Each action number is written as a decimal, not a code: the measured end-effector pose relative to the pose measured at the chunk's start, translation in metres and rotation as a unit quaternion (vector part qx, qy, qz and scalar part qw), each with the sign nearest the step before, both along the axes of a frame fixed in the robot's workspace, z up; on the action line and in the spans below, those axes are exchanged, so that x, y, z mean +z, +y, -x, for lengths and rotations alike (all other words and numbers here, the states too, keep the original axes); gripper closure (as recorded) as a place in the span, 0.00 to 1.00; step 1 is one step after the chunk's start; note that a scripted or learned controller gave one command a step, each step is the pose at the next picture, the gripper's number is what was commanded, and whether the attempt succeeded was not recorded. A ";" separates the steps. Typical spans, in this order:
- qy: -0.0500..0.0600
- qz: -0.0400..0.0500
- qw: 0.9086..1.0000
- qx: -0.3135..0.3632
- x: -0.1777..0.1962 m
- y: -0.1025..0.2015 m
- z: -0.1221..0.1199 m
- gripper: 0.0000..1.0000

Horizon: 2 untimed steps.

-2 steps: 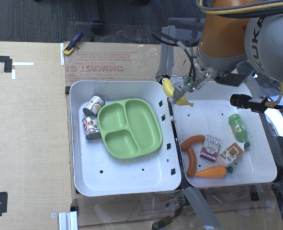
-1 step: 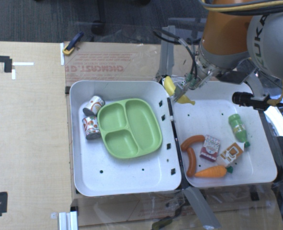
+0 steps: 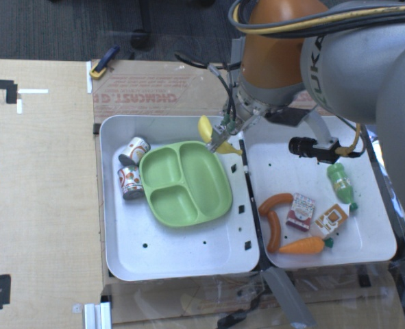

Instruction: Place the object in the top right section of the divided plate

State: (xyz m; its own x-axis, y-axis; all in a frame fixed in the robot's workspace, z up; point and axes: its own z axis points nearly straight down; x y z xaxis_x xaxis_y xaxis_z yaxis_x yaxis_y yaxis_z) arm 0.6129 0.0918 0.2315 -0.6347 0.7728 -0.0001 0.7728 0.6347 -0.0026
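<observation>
A light green divided plate (image 3: 186,184) lies in the left bin (image 3: 181,256), tilted, with nothing in its three sections. Just past the plate's top right rim, a yellow banana-like object (image 3: 205,127) hangs over the bin's right wall. My gripper (image 3: 220,140) reaches down from the orange-banded wrist and is shut on the yellow object; one yellow end sticks out at the upper left of the fingers and the other end at the lower right. The held object is slightly above the plate's edge, not inside any section.
Two small cans (image 3: 135,149) (image 3: 129,181) lie left of the plate. The right bin (image 3: 373,252) holds a green bottle (image 3: 340,182), curved sausages (image 3: 275,214), a red-white box (image 3: 300,211), an orange carton (image 3: 331,219) and a carrot (image 3: 303,247). The arm looms over the right bin's far side.
</observation>
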 end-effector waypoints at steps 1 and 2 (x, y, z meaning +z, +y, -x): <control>-0.001 0.000 1.000 0.000 0.001 0.000 0.000 0.00; -0.001 -0.001 1.000 -0.029 -0.131 0.037 0.076 0.00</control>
